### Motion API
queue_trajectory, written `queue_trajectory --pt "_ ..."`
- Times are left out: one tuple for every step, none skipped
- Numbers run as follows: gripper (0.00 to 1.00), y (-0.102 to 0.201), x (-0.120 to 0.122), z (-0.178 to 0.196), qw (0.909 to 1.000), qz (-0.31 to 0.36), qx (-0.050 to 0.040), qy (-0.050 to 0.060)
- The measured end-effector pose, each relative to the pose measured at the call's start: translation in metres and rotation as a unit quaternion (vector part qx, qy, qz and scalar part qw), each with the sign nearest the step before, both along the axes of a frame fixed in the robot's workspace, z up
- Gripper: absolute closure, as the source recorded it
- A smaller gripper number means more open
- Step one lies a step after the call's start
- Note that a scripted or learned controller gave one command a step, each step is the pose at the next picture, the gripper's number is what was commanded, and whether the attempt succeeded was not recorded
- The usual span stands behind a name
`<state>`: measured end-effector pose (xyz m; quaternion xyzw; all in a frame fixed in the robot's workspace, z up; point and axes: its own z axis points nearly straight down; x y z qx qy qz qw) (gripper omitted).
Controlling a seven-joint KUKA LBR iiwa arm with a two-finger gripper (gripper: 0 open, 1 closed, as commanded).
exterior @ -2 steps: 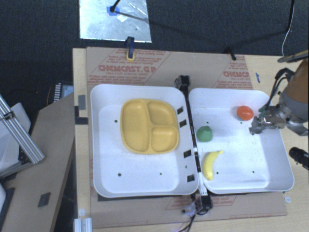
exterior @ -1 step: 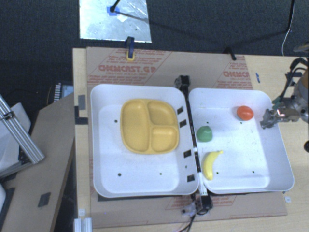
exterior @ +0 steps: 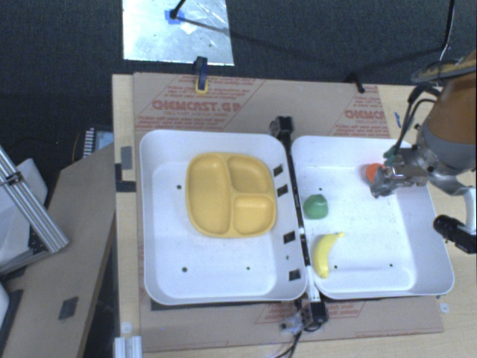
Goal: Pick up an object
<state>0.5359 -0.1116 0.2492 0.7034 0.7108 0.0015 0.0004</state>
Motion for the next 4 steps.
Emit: queue_trajectory --pt "1.00 0.055 0.001 -0.013 1.0000 0.000 0.0001 0.000" --pt "1.00 0.110 0.010 -0.025 1.0000 0.000 0.0002 0.001" --pt "1.00 0.160 0.011 -0.034 1.0000 0.000 0.0001 0.001" --pt "1.00 0.219 0.013 -0.021 1.0000 0.000 0.0005 0.000"
